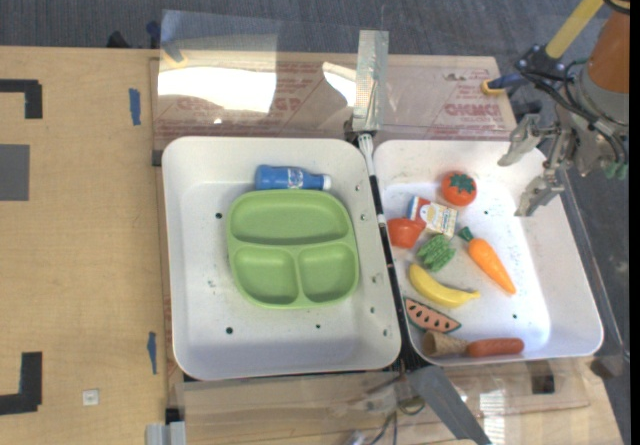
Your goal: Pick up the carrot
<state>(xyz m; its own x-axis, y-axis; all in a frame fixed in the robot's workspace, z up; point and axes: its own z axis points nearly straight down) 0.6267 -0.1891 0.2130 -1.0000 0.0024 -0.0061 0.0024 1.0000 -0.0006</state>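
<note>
While the carrot (491, 264) lies slantwise on the floor of the right bin (575, 278), right of the broccoli (435, 252) and above the banana (441, 287), the gripper (540, 168) hangs well apart from it toward the upper right of the frame, over the bin's far right edge. Its two fingers stand spread, with nothing between them. Reaching in from the right edge, the arm (610, 53) points the wrist down and leftward.
</note>
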